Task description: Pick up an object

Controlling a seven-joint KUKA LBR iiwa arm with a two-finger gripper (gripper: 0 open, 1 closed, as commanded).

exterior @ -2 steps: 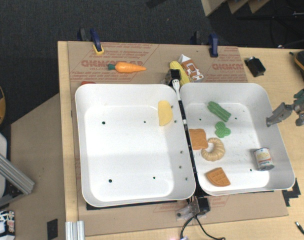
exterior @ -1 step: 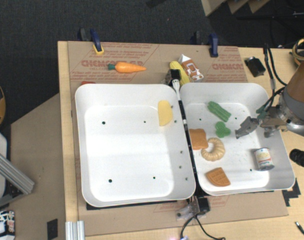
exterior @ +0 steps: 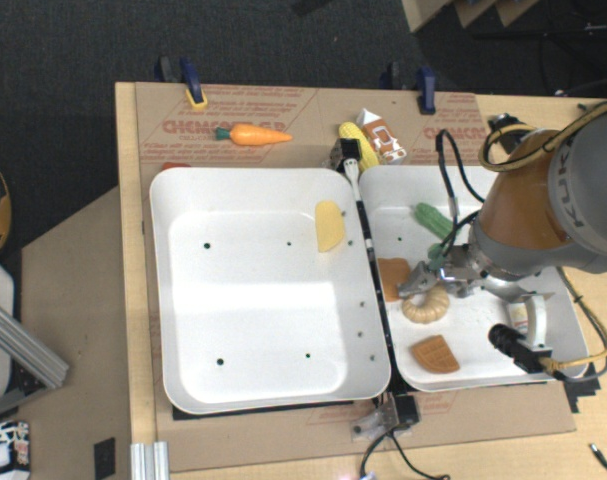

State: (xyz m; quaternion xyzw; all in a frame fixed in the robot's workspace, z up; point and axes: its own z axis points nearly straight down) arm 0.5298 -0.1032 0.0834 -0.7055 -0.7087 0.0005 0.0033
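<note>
A flat orange-brown cracker-like toy (exterior: 434, 353) lies nearest, at six o'clock in the right white bin (exterior: 383, 190). My gripper (exterior: 430, 282) hangs low just above a pale tan ring-shaped pastry toy (exterior: 425, 307); I cannot tell how it is set. Nothing looks lifted yet; the pick remains to be done.
</note>
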